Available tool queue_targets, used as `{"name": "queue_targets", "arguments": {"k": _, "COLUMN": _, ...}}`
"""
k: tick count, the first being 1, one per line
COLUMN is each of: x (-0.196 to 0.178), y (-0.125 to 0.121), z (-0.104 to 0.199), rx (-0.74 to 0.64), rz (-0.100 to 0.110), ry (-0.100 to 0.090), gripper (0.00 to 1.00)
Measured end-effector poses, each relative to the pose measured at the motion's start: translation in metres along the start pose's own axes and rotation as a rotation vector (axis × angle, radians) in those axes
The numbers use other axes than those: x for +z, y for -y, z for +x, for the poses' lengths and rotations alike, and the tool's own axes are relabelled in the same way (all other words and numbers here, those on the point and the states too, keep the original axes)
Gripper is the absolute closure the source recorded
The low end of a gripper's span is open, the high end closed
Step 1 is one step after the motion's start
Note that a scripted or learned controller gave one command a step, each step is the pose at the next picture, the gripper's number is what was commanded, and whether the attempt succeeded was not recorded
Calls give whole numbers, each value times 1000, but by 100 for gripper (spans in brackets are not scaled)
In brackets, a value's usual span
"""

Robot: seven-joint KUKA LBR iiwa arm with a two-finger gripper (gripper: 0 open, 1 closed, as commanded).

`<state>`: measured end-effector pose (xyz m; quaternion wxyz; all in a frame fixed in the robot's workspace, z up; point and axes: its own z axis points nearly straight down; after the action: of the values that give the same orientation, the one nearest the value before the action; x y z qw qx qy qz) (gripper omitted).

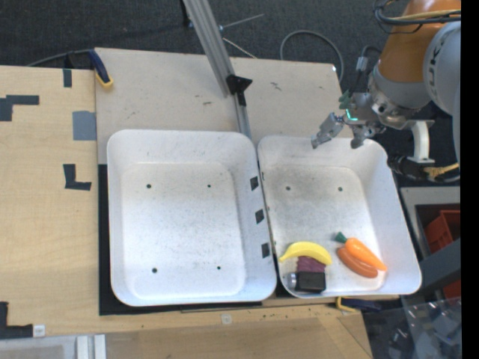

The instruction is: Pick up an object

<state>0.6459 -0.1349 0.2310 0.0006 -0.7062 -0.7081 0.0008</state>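
The grey two-finger gripper [340, 135] is seen above the far rim of the right-hand shallow white plastic bin [389, 193], its fingers spread apart with nothing held between them. Well apart from it, at the near end of that bin, a curved yellow banana [305, 252] is laid touching a small dark maroon and black block [310, 274]. Just beside these, an orange carrot-shaped toy with a green tip [359, 258] is found. The left-hand shallow white plastic bin [120, 200] is set alongside.

gripper [341, 133] seen open above right bin's [397, 200] far edge, nothing held | banana [305, 252], carrot [360, 258], dark block [310, 278] grouped at its near edge | left bin [123, 200] alongside
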Motion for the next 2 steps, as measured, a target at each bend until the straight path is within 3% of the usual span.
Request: {"name": "queue_targets", "arguments": {"k": 2, "x": 108, "y": 2, "z": 9, "rx": 0, "rz": 7, "ry": -1, "gripper": 0}}
